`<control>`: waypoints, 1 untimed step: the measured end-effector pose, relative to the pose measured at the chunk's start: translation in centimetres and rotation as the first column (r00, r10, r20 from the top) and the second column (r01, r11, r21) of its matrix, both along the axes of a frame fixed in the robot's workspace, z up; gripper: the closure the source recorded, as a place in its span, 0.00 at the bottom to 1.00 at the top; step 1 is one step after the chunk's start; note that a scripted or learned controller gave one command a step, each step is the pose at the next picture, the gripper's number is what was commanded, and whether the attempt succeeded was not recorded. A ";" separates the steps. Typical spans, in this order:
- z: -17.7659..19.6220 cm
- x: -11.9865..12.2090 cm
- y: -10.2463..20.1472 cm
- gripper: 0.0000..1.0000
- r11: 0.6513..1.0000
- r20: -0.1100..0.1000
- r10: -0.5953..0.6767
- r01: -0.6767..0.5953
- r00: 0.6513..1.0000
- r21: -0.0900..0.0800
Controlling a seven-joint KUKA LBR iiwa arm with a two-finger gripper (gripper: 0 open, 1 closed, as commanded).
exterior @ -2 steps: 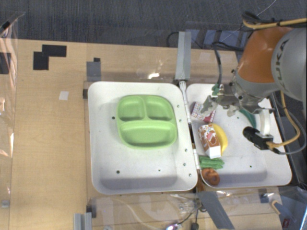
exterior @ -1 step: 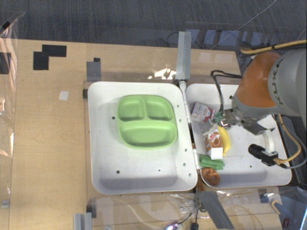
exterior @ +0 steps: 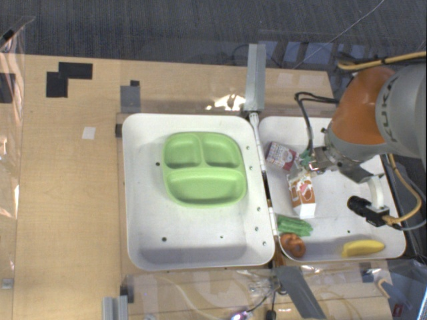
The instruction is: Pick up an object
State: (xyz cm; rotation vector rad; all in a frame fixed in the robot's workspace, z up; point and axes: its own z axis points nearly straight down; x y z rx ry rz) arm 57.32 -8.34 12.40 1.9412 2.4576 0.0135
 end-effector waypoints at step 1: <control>11.2 4.1 2.7 1.00 0.998 -0.007 -0.062 0.062 0.998 -0.001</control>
